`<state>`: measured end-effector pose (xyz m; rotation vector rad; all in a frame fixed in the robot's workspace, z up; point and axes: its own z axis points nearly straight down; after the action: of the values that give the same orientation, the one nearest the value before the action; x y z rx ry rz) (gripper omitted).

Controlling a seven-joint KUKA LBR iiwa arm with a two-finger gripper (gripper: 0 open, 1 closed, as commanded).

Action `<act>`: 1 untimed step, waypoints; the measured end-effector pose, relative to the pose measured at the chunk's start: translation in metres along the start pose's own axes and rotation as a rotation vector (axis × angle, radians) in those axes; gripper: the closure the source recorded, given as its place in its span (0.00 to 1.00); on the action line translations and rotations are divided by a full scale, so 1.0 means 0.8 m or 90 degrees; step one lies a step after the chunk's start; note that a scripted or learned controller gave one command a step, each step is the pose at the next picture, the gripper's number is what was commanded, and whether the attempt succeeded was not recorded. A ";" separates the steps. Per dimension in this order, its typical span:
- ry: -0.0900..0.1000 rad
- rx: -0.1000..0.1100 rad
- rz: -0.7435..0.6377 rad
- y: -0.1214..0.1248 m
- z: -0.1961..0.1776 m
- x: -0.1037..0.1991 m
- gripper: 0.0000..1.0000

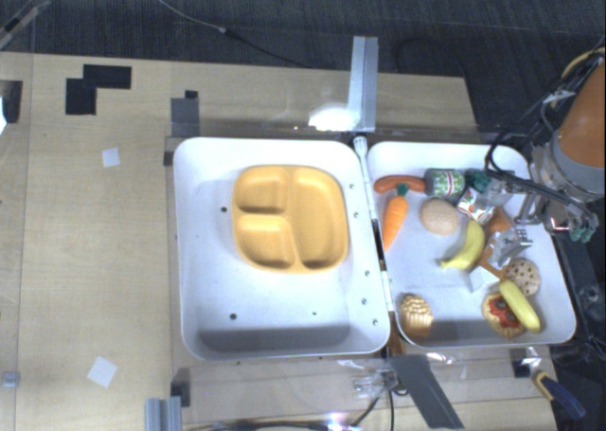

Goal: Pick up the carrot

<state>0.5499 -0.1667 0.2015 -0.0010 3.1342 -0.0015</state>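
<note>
The bench (85, 259) is a pale wooden surface. Two shallow white bins lie on it side by side. The left bin (204, 259) is in the middle of the bench, and the right bin (559, 325) touches it on the right side. Some black marks (95, 86) are on the far left part of the bench. Two small pale squares lie there too, one far (112, 157) and one near (102, 371). A grey metal post (364, 83) stands at the far edge, between the two bins.
</note>
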 end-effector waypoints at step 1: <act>0.003 -0.001 0.099 0.059 0.099 0.068 0.00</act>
<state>0.4962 -0.1194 0.1219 0.2422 3.1293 0.0022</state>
